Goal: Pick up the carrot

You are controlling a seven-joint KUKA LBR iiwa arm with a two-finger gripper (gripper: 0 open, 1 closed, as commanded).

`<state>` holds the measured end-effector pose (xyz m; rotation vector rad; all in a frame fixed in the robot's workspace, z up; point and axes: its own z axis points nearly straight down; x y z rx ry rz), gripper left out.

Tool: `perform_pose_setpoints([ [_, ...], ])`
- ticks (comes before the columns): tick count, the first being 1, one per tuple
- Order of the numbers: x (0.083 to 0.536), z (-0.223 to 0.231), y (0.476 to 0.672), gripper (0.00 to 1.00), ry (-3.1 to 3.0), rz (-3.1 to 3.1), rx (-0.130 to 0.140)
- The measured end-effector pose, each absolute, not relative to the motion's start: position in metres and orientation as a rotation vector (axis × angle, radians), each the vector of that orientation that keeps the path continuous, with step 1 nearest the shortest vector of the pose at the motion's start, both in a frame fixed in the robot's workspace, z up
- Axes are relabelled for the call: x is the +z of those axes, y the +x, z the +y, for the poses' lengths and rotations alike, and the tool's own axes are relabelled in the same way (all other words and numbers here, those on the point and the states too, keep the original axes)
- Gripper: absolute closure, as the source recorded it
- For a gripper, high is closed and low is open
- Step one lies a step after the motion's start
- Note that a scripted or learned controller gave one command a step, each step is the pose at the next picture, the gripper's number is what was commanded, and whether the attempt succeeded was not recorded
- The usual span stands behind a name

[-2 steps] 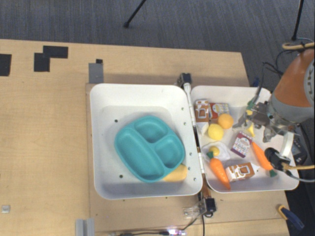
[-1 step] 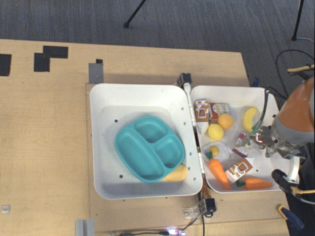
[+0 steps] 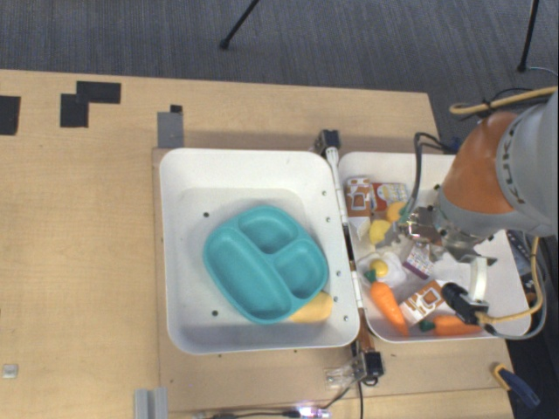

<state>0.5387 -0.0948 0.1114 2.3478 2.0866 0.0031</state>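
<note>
A: Carrot position?
B: Right bin (image 3: 384, 158), front-left area. The carrot (image 3: 387, 306) lies flat, just beside a small carton (image 3: 425, 301).
A: End effector?
B: The end effector (image 3: 426, 238) is above mid-bin over the clutter, apart from the carrot. Grip state: can't tell from this angle.
A: Left bin?
B: Left bin (image 3: 188, 234) holds a teal plate (image 3: 262, 260).

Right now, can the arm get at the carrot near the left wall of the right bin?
Probably yes. The carrot lies uncovered, and the gripper hangs over the same bin, close by. The bin wall on one side and a small brown box on the other leave little room.
</note>
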Motion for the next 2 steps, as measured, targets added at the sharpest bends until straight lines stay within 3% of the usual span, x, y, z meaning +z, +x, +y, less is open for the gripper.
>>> perform_pose_setpoints([
  [1,0.091,-0.089,0.519,0.00,2.454,1.921,0.022],
  [2,0.099,-0.084,0.490,0.00,2.148,2.274,0.010],
])
